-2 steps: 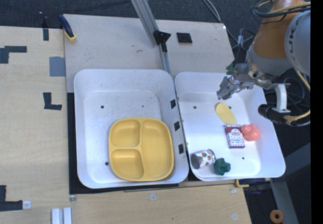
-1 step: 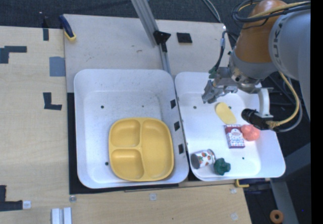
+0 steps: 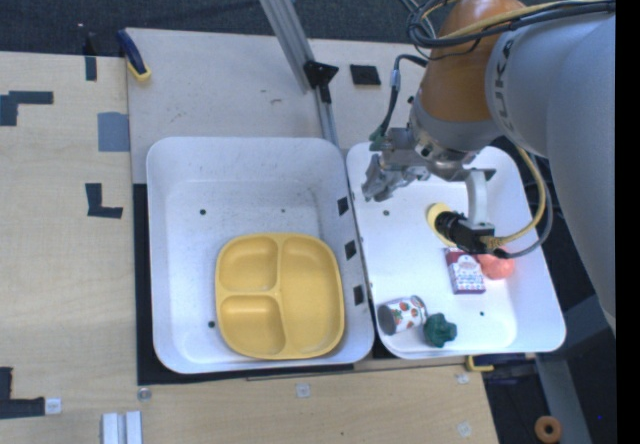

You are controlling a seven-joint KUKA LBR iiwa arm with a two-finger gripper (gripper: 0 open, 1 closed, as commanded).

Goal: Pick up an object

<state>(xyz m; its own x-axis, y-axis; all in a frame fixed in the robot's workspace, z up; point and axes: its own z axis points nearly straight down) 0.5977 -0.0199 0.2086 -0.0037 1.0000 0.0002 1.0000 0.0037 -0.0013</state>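
The claw [image 3: 378, 184] is being held low over the far left corner of the right bin [image 3: 520, 324], close to the wall that is being shared with the left bin [image 3: 175, 232] — whether it is clenched or released cannot be told. Nearer the camera, a small red-and-white box [image 3: 467, 272] is lying in the right bin, with a pink object [image 3: 498, 267] touching its right edge. Further forward, a white cup with red marks [image 3: 402, 314] is lying on its side — a green object [image 3: 438, 331] just beside it. A yellow divided plate [image 3: 280, 294] is being carried by the left bin, both bins resting on the desk [image 3: 60, 262].
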